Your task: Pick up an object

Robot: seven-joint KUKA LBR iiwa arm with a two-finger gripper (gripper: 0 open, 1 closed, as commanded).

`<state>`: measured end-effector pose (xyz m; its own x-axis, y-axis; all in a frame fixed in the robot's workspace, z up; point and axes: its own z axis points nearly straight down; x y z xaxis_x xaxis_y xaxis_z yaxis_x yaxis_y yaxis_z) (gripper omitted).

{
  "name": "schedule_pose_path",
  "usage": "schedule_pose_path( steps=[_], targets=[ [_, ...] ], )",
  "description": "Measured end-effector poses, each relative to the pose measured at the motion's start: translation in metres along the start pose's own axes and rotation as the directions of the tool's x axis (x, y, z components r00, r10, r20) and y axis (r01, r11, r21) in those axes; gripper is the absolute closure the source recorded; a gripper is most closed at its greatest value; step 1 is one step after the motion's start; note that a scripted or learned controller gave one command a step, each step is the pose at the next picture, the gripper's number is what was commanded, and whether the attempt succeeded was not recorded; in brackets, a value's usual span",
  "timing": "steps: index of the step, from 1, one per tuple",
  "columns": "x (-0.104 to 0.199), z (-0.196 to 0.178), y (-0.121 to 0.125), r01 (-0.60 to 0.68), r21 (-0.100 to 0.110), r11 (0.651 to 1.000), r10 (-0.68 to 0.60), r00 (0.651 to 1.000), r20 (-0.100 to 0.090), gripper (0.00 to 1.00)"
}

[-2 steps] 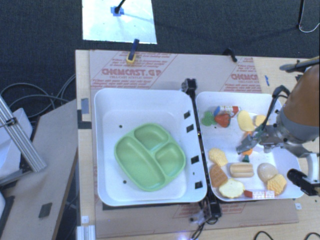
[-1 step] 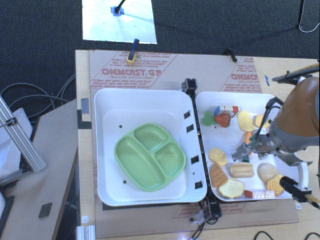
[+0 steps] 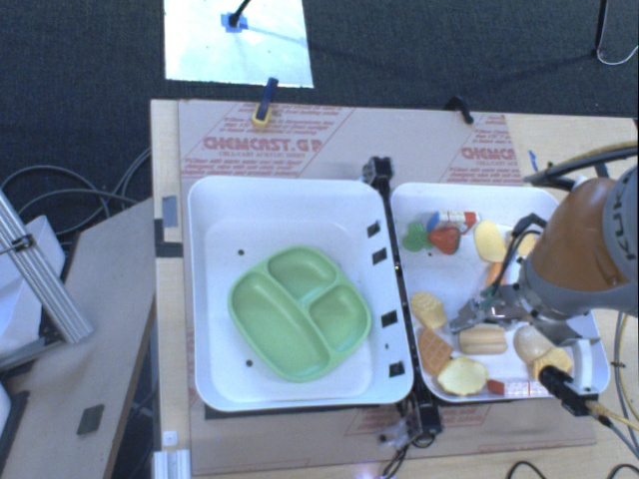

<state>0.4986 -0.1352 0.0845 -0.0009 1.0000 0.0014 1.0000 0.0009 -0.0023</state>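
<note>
Low in the right bin [image 3: 409,208], among a scatter of small plastic play-food pieces, lay a tan, rounded bread-roll shape [image 3: 482,341], smooth and matte, just below the gripper [image 3: 477,314]. Its metal fingers reached toward the bin's middle, close over the roll, but how far apart they stood could not be told, and nothing was plainly seen between them. Around the roll sat a yellow ridged piece [image 3: 428,309], an orange waffle-like wedge [image 3: 434,350], a pale yellow slice [image 3: 462,376] and a cream egg-like lump [image 3: 531,345], the last partly covered by the arm. Farther up lay a green leafy piece [image 3: 415,236], a red strawberry-like piece [image 3: 444,239], a small striped can on its side [image 3: 454,218] and a yellow lemon-like oval [image 3: 489,240]. The arm's orange band [image 3: 584,238] and grey wrist hid much of the bin's right side. Left bin [image 3: 215,218], a shallow glossy white tub, held a light green divided plate [image 3: 300,312] with three compartments, set at a tilt. Both bins rested on a printed cardboard sheet [image 3: 290,138].
</note>
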Motion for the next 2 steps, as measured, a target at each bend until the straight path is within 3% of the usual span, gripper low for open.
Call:
schedule_pose_path(
  steps=[1, 2],
  targets=[
    [0.000, -0.013, 0.001, 0.000, -0.004, 1.000, 0.000, 1.000, 0.001, 1.00],
    [-0.001, -0.077, 0.005, 0.003, -0.010, 1.000, -0.003, 1.000, 0.003, 1.00]
  ],
)
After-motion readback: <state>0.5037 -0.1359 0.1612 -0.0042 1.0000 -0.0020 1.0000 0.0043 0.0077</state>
